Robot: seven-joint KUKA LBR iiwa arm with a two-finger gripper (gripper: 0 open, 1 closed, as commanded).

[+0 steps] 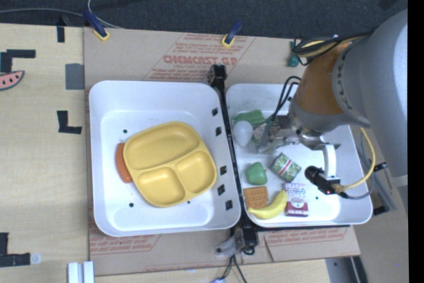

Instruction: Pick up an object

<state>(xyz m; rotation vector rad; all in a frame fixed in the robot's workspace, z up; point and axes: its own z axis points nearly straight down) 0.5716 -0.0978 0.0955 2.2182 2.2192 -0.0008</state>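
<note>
On the counter (40,142): two shallow white bins side by side, on a brown cardboard sheet (192,56) with red print. All places below are given relative to the right bin.

Bins: two; the left bin (106,142) and the right bin (351,209), both of smooth white plastic with rounded corners, meeting at a black divider with clips.

Left bin, contents: one yellow tray (169,162) with three compartments, of glossy plastic, lying at a slant; one orange oblong object (122,162) half under the tray's far edge, away from the right bin.

Right bin, contents, counted: one white egg-shaped object (243,134) near its left wall; one green flat piece (250,118) just behind that; one rounded green lump (256,173) at left of centre; one small can (285,167) with a green and white label, lying tilted at the centre; one square tan cracker-like piece (256,196) with a dimpled face near the front left; one curved yellow banana (269,207) along the front wall, touching the cracker-like piece; one small carton (296,199) with a red and white print, just right of the banana.

Arm: one; grey, with an orange band (321,86), above the right bin's back half.

Fingers (270,136): low over the bin's back left, between the egg-shaped object and the can; their opening cannot be told, nor any contact.

Clamps: two, yellow and blue, on the cardboard's far edge.
</note>
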